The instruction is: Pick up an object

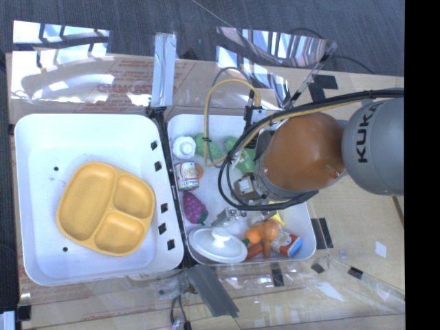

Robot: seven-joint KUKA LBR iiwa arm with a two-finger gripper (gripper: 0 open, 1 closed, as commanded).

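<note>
The right bin (176, 126) holds a heap of small objects. Among them are a white bottle (183, 147), a small jar with an orange label (188, 174), a purple grape bunch (194, 207), green toy pieces (217, 149), a white lid-like dish (217, 246), an orange fruit (254, 235) and a red and blue packet (290, 245). The arm's orange band (302, 153) hangs over the middle of this bin and covers what lies under it. The gripper (230, 216) reaches down at the bin's centre, just right of the grapes and above the white dish.
The left bin (34, 143) holds a yellow divided tray (104, 207). Yellow and black cables (220, 108) loop over the right bin's far wall. Reflective foil and cardboard line the bench behind both bins.
</note>
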